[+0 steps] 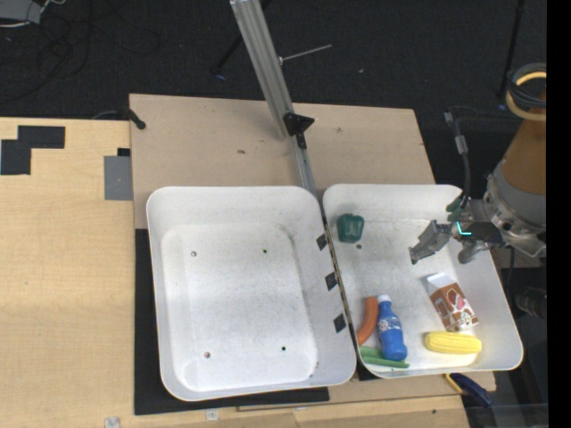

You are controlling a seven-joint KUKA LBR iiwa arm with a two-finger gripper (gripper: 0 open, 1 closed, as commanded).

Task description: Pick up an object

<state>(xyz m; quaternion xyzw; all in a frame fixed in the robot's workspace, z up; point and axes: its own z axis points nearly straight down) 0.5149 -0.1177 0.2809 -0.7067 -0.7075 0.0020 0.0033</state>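
Observation:
My gripper (448,246) hangs over the right bin (401,210), toward its right side, open with nothing between its fingers. Just below it lies a red and white carton (452,306). A yellow corn cob (451,343) rests near the bin's front right corner. A blue bottle (389,328) lies at the bin's front, with an orange carrot-like piece (368,319) at its left and a green strip (384,358) under it. A green pepper (350,228) sits at the bin's back left.
The left bin (178,212) stands beside the right one, joined by black clips (331,279) along the shared wall. A slanted aluminium bar (268,69) rises behind the bins. The arm's orange band (526,154) is at the right edge.

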